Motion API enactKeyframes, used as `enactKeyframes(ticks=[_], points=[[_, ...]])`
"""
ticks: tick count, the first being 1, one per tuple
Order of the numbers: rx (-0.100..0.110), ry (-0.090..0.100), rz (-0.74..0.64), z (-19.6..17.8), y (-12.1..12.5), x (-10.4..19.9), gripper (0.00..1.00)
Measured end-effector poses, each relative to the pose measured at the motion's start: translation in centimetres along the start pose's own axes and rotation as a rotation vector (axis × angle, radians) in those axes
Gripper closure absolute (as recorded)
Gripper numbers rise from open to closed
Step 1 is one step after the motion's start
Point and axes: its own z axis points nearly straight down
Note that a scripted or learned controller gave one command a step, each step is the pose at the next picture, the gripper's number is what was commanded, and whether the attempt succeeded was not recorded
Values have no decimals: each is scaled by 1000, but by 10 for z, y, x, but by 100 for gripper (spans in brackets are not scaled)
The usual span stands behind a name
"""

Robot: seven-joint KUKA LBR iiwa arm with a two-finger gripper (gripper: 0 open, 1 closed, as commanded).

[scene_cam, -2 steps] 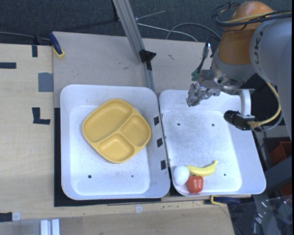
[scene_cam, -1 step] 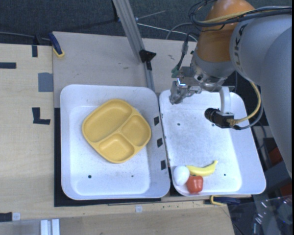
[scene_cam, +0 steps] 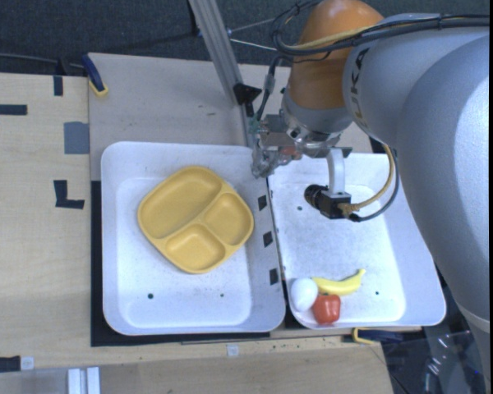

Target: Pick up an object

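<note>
The arm (scene_cam: 411, 97) enters from the right and covers the far right corner of the right bin (scene_cam: 390, 302); its grey shell runs out of frame. Beneath the orange band (scene_cam: 333, 31) the wrist hardware is a cluster of metal parts and cables, and the gripper (scene_cam: 263, 164) hangs over the far end of the seam between the two bins. At this slant and sharpness I cannot tell how it stands, and nothing can be made out in it.

The left bin (scene_cam: 119, 302) is shallow, white and speckled, with rounded corners. In it lies a yellow tray (scene_cam: 195, 218), smooth plastic, rounded in outline and divided into three compartments, set at an angle.

In the near left corner of the right bin three small objects sit bunched together and touching: a white egg-shaped piece (scene_cam: 303, 292), a red piece (scene_cam: 327, 308) (its exact form too small to make out) and a curved yellow banana (scene_cam: 342, 283) lying just behind them. They are well apart from the gripper.

A black cylindrical part (scene_cam: 327, 202) on a yellow cable hangs from the wrist over the right bin. A slanted aluminium bar (scene_cam: 216, 39) rises behind the bins, its top cut off. A yellow-and-blue clamp (scene_cam: 95, 76) sits at the bench's far left corner.
</note>
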Motion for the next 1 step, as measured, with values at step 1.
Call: enactKeyframes(ticks=[1], points=[[-2,0,1,0,2,45,100]])
